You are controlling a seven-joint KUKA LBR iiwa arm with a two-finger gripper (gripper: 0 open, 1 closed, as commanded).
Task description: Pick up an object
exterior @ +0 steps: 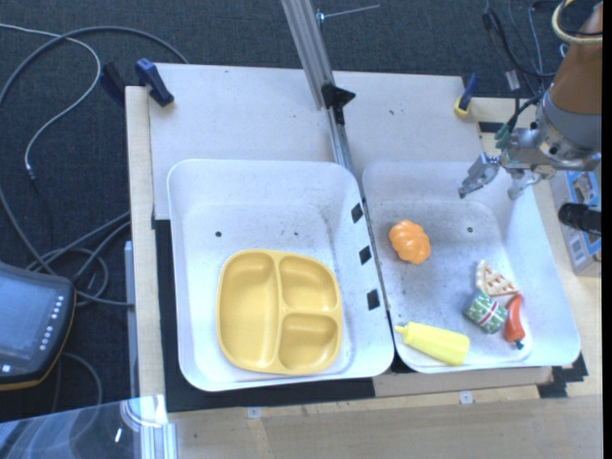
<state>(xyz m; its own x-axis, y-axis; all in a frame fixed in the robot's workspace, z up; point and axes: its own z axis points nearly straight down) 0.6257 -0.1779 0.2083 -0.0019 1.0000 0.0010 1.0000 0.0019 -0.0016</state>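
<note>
Looking first at the hand [497, 177], I see it at the upper right of the frame, hanging over the top edge of the right bin [535, 228], its two fingers spread apart with nothing between them. The nearest candidate is the orange pumpkin-shaped toy [410, 242], which lies down and to the left of the hand, well apart from it, alone on bare bin floor. It is round, so no long axis dictates how I turn the wrist. Further down the frame, toward the lower right, a cluster sits close together: a waffle-like piece [494, 279], a green-and-white toy [486, 313] and a red pepper-like piece [515, 319], almost touching one another. The yellow corn-like toy [434, 342] lies at the bottom edge of the bin, its long axis running left to right with a slight tilt. The arm [577, 84] enters from the upper right, wrist pointing down. In the left bin [191, 208] rests a yellow divided tray [279, 310].
</note>
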